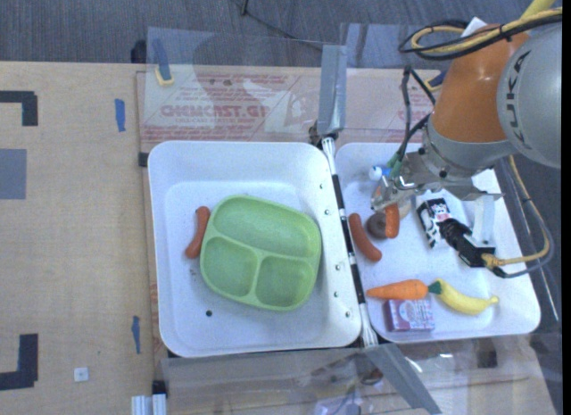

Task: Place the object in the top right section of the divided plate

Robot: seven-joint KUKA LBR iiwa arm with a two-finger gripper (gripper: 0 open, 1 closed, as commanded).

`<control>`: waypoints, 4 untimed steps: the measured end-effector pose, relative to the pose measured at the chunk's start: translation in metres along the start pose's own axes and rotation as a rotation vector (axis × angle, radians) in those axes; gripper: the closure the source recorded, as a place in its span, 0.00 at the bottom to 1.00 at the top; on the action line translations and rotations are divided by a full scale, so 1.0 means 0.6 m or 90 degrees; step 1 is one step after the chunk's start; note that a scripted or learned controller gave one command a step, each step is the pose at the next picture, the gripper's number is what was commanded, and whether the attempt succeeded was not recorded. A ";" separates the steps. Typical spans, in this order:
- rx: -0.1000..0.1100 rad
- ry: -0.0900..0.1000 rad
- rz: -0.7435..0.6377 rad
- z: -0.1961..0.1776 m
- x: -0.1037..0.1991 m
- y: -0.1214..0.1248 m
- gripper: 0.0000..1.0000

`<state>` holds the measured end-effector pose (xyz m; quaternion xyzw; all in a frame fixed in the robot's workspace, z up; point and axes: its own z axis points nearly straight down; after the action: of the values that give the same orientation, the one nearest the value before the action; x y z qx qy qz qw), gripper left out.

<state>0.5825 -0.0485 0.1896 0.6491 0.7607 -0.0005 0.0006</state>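
Two shallow white bins sit side by side on the bench. The left bin [169, 172] holds a green divided plate [260, 252] with three sections, and a small sausage [196, 231] lies just beside the plate's left edge, upright in the frame. Behind this bin a clear sheet [236, 101] carries reddish print that reads roughly "CHEMCAST" — the remaining letters are too faint to make out. The arm [486, 92], grey with its orange band, reaches over the right bin [517, 306]; black letters on its grey housing at the frame's right edge look like "KUK". Its gripper [389, 211] hangs low in the upper left part of that bin, right over a small brown and orange object [386, 223], though whether the thing is pinched cannot be told. A second sausage [363, 236] lies just left of it, near the bin's inner wall. A black-and-white cow figure [437, 219] sits to the right under the wrist. Toward the front lie a carrot [399, 290], a banana [467, 298] and a pink packet [409, 315] — its label is too small to read.
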 end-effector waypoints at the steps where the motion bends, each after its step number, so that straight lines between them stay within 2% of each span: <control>1: -0.002 0.000 -0.019 -0.030 0.072 -0.001 1.00; 2: -0.004 -0.001 -0.020 -0.047 0.072 0.001 1.00; 3: 0.001 0.001 -0.133 -0.016 0.162 -0.008 1.00; 4: 0.000 0.001 -0.392 -0.017 0.328 -0.042 1.00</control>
<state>0.5264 0.1419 0.1994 0.3881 0.9216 0.0000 -0.0005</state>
